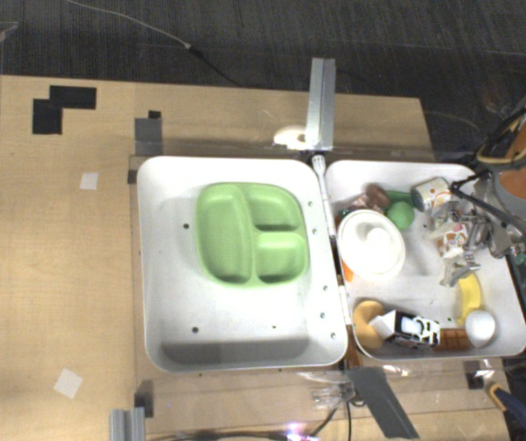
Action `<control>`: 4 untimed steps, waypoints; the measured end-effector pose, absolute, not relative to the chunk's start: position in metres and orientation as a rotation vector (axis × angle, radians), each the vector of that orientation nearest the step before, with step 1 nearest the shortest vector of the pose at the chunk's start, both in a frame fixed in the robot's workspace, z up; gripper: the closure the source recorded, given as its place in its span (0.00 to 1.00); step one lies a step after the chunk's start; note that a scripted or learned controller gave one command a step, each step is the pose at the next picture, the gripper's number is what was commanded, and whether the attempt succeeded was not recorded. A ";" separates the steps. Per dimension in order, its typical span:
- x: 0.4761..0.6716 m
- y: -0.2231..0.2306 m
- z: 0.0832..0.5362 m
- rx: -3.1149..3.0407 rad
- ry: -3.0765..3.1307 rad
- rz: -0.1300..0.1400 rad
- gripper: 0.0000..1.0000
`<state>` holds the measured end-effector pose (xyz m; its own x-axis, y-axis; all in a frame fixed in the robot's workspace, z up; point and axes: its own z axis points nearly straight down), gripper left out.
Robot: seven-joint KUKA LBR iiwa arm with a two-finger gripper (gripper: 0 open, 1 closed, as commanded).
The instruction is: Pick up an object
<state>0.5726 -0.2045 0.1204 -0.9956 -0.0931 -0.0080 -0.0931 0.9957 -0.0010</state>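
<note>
In the left bin [166,274], a green divided tray [249,232]. Right of it: white bowl [371,243], then banana [469,294]. Gripper [458,246] low just above the banana; opening cannot tell, nothing visibly held. Pick not yet done.

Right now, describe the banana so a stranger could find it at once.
Go to the right white bin, the crowded one, and follow its right wall toward the near corner. The banana lies there, just below the gripper and just above a white ball. It is the one yellow, elongated item among its neighbours.
</note>
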 end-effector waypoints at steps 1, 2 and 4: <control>0.569 -0.206 0.091 -0.024 3.125 -0.007 0.00; 0.534 -0.188 0.091 0.112 3.121 -0.005 0.00; 0.503 -0.205 0.106 0.205 3.093 -0.012 1.00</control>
<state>0.5030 -0.2049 0.1059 -0.9904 0.1318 -0.0417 0.1321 0.9912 -0.0050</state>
